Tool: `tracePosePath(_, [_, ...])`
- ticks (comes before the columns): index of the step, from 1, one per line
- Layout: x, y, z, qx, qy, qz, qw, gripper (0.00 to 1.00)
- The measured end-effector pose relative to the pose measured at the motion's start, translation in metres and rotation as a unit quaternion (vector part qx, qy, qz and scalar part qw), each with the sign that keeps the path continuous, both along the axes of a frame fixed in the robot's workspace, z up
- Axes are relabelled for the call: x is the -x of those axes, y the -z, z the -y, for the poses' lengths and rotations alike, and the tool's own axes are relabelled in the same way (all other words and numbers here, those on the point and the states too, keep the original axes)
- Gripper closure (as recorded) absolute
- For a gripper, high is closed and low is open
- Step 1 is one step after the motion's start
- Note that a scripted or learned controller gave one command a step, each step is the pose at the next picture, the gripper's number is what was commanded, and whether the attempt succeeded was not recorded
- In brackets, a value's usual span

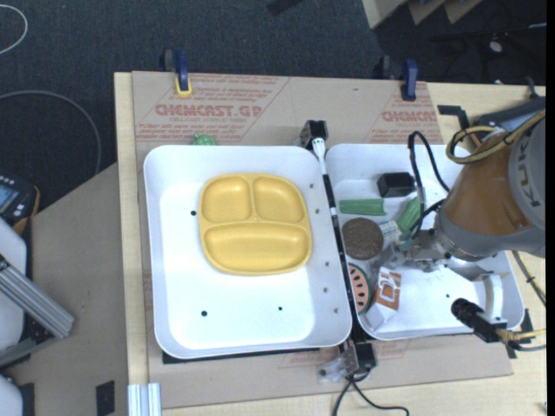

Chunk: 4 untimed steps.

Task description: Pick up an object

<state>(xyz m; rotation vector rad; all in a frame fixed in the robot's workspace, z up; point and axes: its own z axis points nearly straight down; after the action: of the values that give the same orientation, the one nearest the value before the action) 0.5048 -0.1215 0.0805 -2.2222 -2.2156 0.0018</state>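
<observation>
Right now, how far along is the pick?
Done: the arm has reached into the right bin, with the end effector low among the clutter, near the round brown disc and green stick. In hand: nothing visibly lifted. Left: securing and raising an object. The yellow divided plate sits in the left bin.

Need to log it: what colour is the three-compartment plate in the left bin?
Yellow. The divided plastic plate shows plainly in the camera view, lying in the left white bin.
</observation>
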Motion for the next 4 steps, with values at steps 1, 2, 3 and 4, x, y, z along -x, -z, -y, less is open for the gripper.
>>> tracePosePath(1, [0.024, -0.109, -0.107, -0.0019, -0.008, 0.006, 1.0, 0.0])
tracePosePath(2, [0.025, -0.114, -0.101, 0.001, -0.002, 0.003, 1.0, 1.0])
tracePosePath(3, [0.026, -0.125, -0.18, -0.0008, -0.006, 0.003, 1.0, 1.0])
tracePosePath(4, [0.024, -0.242, -0.213, -0.0014, -0.004, 0.007, 1.0, 1.0])
